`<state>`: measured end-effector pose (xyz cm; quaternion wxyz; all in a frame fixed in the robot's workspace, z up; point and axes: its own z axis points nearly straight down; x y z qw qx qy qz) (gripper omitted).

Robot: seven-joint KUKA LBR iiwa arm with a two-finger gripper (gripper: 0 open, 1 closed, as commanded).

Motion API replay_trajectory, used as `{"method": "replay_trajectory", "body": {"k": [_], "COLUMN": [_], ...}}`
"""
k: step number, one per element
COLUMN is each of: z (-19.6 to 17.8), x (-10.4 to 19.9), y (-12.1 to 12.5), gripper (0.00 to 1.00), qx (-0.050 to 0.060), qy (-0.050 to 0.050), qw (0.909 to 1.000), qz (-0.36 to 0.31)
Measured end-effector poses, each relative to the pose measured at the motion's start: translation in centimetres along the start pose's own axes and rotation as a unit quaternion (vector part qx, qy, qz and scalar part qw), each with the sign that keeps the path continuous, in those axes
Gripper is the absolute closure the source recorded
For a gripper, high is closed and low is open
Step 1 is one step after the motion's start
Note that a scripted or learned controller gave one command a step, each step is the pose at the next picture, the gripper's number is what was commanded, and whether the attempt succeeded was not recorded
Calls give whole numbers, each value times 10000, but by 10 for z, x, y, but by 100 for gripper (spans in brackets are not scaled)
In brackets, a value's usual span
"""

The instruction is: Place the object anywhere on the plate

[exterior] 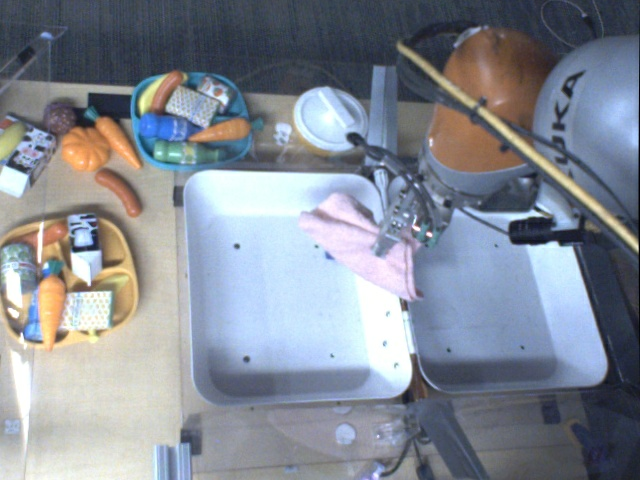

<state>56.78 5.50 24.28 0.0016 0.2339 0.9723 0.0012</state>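
Pink cloth (352,240) draped at upper right of left bin (250,358), right end trailing onto divider beside right bin (520,363). Gripper (393,230) down on cloth's right portion; fingers look pinched into fabric, fold apparently between them. Judgement: cloth light, limp, non-fragile; will sag and drag when lifted. Best grasp: bunched fold near middle, not edge. Plate not identifiable.

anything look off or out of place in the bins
Yes: the pink cloth is rumpled and draped over the divide between the left bin and the right bin, one corner hanging down. The claw sits right at its edge.
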Motion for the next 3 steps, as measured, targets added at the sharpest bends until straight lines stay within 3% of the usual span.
{"method": "replay_trajectory", "body": {"k": [1,2,3], "z": [7,14,13], "x": [34,78,78], "y": [22,46,46], "gripper": [100,100,0], "qx": [-1,0,-3], "qy": [5,8,3], "qw": [9799,9720,9720], "qz": [-1993,-2349,-2350]}}
